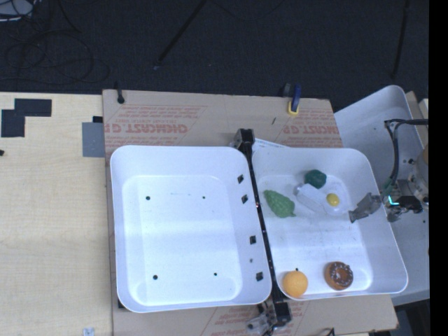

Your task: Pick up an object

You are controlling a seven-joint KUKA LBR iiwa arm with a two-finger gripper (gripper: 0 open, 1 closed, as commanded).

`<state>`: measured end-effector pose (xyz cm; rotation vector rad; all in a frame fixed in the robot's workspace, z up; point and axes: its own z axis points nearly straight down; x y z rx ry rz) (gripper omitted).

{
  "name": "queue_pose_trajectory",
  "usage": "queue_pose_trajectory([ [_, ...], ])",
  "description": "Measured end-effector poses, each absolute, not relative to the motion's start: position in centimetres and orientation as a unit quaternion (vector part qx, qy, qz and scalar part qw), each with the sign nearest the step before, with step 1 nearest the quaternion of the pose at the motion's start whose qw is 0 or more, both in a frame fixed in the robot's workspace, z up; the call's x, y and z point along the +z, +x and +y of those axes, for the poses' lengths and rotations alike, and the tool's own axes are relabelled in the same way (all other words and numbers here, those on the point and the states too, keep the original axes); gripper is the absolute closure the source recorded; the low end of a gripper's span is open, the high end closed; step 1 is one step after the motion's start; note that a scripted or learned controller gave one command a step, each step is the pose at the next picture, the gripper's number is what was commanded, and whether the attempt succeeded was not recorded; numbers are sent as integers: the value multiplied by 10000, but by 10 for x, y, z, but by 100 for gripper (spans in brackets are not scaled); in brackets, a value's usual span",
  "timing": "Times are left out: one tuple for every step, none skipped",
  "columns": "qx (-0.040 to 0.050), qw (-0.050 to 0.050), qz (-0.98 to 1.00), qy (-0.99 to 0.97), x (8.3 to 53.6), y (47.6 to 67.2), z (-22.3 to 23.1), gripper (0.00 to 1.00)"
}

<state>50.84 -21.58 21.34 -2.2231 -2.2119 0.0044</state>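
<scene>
- Gripper [365,207] hangs over the right bin's [381,275] right rim; whether its jaws are spread, I cannot tell.
- Nearest pick: clear bottle [316,199], just left, long axis pointing toward the jaws.

Orange ball [295,283] beside brown doughnut [339,276] (both low in right bin [381,257]).

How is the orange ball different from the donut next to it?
The orange ball is plain orange and smooth; the donut is brown with a hole in its middle. The ball sits nearer the divider between the bins, the donut further to the right in the picture. Both are round, similar in size, and lie apart in the right bin.
</scene>
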Motion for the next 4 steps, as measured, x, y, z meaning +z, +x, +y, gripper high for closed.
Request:
queue_pose_trajectory([
  [-18,-43,-7074,-7068,339,475,-215,0],
  [31,79,-7072,-7069,189,487,-205,0],
  [10,22,-7073,-7069,83,474,-162,0],
  [5,2,-7065,-7077,88,475,-215,0],
])
